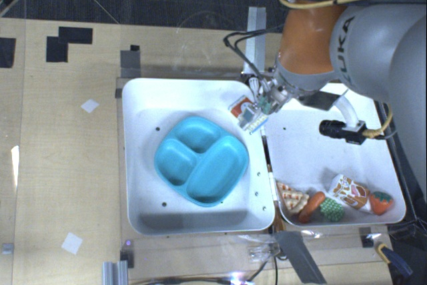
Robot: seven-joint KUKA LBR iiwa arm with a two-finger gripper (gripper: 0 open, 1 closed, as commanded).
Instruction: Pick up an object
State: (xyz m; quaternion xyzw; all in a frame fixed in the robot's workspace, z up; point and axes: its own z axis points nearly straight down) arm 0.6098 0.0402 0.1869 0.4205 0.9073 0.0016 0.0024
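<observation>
My gripper (257, 110) hangs over the divide between the two bins, at the upper right corner of the left bin (140, 143). A small orange and pale packet (244, 111) sits between its fingertips, lifted above the bin floor. Along the front edge of the right bin (373, 143) lie several toy foods: a pizza slice (290, 195), a red-orange piece (312, 205), a green piece (331, 210), a white and orange carton (350, 191) and a red fruit (381, 202).
A blue divided plate (200, 160) takes up the middle of the left bin. The arm's orange band (307, 30) and grey body cover the right bin's back right. A black cable fitting (340, 130) hangs over the right bin.
</observation>
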